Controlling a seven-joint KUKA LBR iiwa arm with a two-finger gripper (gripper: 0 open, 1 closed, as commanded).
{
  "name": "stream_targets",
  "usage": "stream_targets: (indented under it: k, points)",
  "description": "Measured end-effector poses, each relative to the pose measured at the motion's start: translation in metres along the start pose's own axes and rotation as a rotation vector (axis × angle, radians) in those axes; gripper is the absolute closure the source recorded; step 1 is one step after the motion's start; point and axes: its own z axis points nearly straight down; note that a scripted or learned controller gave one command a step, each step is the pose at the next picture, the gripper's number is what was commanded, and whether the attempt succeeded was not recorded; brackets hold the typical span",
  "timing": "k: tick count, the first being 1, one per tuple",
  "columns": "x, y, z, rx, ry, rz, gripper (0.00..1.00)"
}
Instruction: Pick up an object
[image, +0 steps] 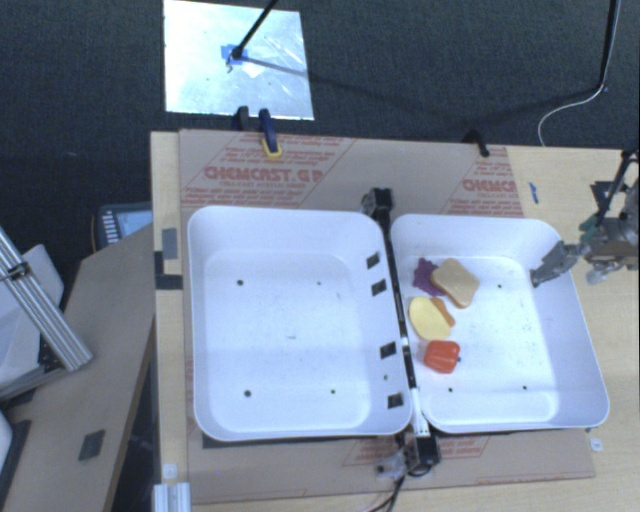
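Several small toy foods lie along the left side of the right bin (560, 400): a purple piece (425, 276), a tan bread-like slice (457, 282), a yellow piece (431, 318) and a red pepper (442, 355). My gripper (553, 264) hangs over the bin's far right rim, well to the right of the foods and apart from them. Nothing shows in its grasp. Part of the wrist (612, 240) is cut off by the view's right edge.
The left bin (200, 330) sits beside the right one, with a black hinge strip (395, 320) between them. Both rest on a cardboard sheet (300, 170). A shiny metal plate (238, 60) lies beyond the bench, and a cable (575, 100) runs at the upper right.
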Motion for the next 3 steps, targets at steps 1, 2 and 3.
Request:
stream_targets:
  k: [1, 2, 3]
  points:
    - [0.000, 0.001, -0.011, -0.004, -0.001, -0.004, 1.00]
    - [-0.004, -0.052, -0.050, -0.003, -0.001, 0.003, 1.00]
    - [0.019, -0.038, -0.206, -0.021, -0.006, -0.005, 1.00]
